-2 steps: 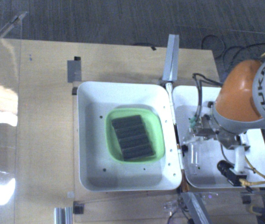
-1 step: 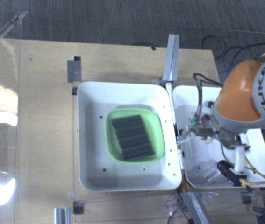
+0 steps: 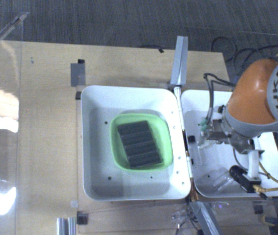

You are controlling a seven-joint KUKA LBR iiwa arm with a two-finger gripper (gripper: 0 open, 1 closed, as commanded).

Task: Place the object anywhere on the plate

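A dark ridged object (image 3: pixel 139 144) already lies on the green plate (image 3: pixel 115 140) in the left bin (image 3: pixel 90 146), so placing looks finished. The arm (image 3: pixel 256 99) hovers over the right bin (image 3: pixel 197 185), at the plate's three o'clock; whether its gripper is open or closed cannot be told. Next: withdraw clear.

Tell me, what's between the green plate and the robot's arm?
In the camera view, the raised white rims where the two bins meet lie between the green plate, which carries a dark ridged block, and the arm over the right bin.
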